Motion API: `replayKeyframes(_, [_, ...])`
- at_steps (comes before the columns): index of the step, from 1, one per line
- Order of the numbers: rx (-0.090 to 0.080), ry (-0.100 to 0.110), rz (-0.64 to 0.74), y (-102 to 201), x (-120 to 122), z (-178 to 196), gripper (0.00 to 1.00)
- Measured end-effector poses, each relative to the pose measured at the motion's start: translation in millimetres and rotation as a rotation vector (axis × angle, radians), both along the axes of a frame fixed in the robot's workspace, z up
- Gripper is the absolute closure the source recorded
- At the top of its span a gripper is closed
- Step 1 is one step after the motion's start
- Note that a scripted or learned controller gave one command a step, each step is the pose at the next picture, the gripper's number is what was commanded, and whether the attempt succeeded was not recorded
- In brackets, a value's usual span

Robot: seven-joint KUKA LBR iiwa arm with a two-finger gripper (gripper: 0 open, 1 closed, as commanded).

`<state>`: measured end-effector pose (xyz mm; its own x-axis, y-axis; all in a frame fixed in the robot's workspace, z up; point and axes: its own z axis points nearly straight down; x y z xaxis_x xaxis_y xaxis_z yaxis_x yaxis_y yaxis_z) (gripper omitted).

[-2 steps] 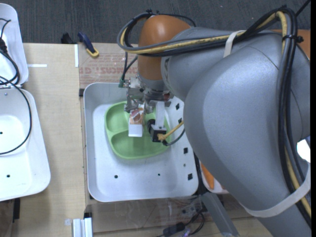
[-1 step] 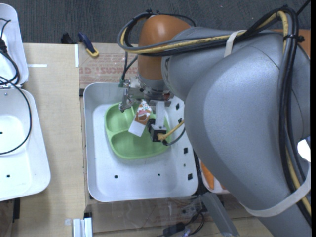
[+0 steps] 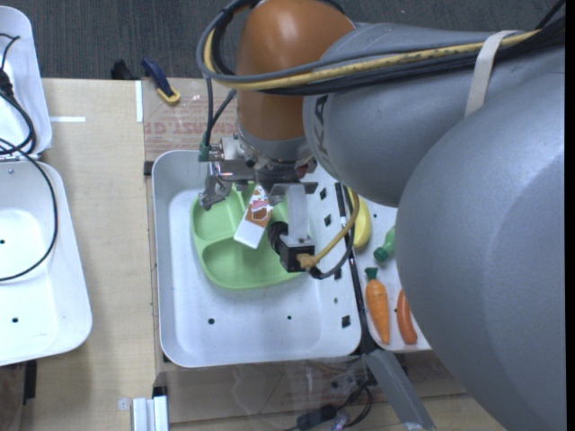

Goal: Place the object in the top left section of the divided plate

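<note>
the gripper (image 3: 256, 206) hangs low over the green plate (image 3: 235, 263), its body largely hidden under the orange band and the grey arm (image 3: 467, 169) that crosses from the right. a small white packet (image 3: 255, 220) with a red and brown label shows just below the wrist, tilted, its lower end over the plate's middle. i cannot tell whether the packet sits between the fingers or merely lies against the tool, and how far the gripper stands open is hidden.

the plate lies in the bin (image 3: 180, 330), toward its upper left part, and its dividers show as faint ridges. the packet seems to sit over the ridge between sections rather than clearly inside the top left one, though the arm covers much of the plate's upper part.

to do this step well, i judge the packet should be carried a little up and to the left, until all of it is above the top left section, clear of the ridges. it should then be lowered until it is nearly touching the plate floor before release, since a light, tilted packet dropped from higher could tip over a divider or slide into the big lower section. the plate is light too, so the tool should not press on its rim. a banana (image 3: 362, 227) and two carrots (image 3: 378, 307) lie to the right, well clear of this move.
</note>
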<state>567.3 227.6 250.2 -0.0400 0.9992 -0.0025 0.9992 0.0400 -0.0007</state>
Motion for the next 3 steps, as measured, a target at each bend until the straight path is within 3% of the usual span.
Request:
replayKeyframes(1, [-0.006,0.004,0.001,-1.5,0.1,6.6,1.0])
replayKeyframes(2, [-0.006,0.005,0.0,-1.7,0.1,6.4,0.0])
replayKeyframes(3, [-0.01,0.007,0.001,-2.4,0.4,14.4,1.0])
